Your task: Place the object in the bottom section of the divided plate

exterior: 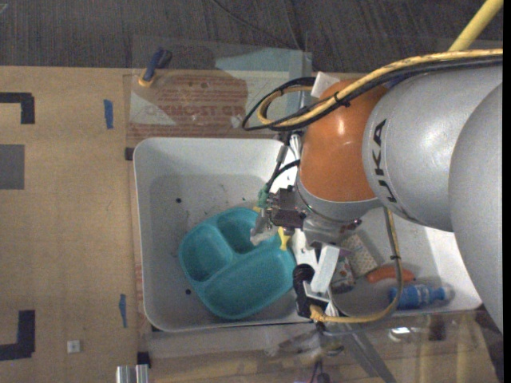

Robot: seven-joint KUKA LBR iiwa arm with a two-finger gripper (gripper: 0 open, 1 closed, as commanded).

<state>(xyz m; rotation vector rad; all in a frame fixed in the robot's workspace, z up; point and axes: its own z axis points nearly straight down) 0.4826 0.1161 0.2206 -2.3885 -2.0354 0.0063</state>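
Observation:
A teal divided plate (231,266) lies in the left white bin (160,206), towards its front right. It has two small sections on its upper side and one large section on its lower side. My gripper (263,228) hangs over the plate's upper right rim, beneath the orange wrist band (339,162). A small yellow thing (283,238) shows just right of the gripper tip and a bit of green (262,193) just above it. Whether either one is held is hidden by the wrist.
The right bin (447,254), partly covered by the arm, holds an orange item (393,275), a blue bottle (417,296) and a patterned carton (353,260). A blue clamp (155,64) and a clear panel (215,78) sit behind the bins. Cables loop around the wrist.

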